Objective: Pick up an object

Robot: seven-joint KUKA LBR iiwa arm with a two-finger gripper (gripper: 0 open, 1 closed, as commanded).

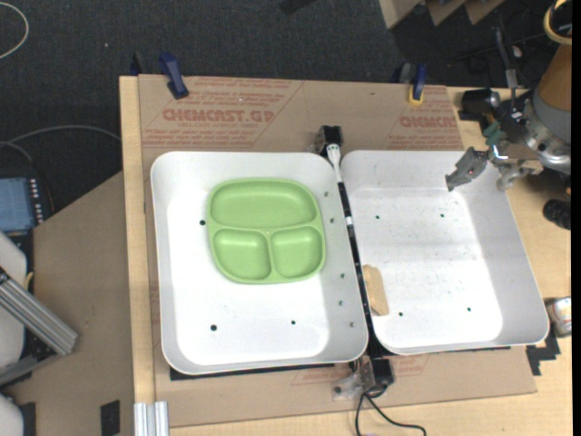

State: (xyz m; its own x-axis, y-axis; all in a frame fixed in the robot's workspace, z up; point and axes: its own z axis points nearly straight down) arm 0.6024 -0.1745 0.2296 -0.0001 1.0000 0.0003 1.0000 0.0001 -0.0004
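Hovering over the far right corner of the right bin (454,271), the end effector (478,166) carries nothing; fingers look splayed apart, one grey finger (461,171) pointing down-left toward the bin floor, though the view is too coarse to say how wide.

Candidates for the pick:
- green divided plate (267,229), left bin (182,271), roughly centred toward the far half, lying flat, three compartments up.
- small tan wooden piece (375,291), right bin, hard against the near-left wall next to the seam between the bins.

Judgement on approach: the tan piece is the closer target and in the bin the arm is already over, but it sits touching the wall, so one finger has little room on that side. Align the fingers along the wall, not across it, and come straight down.

The plate is big and shallow; a flat top-down pinch won't span it. Go for a rim edge or one of the divider ridges, fingers straddling the ridge.

Risk either way: closing on air or nudging the thing sideways. Verify something sits between the fingers before lifting off the counter (272,107).
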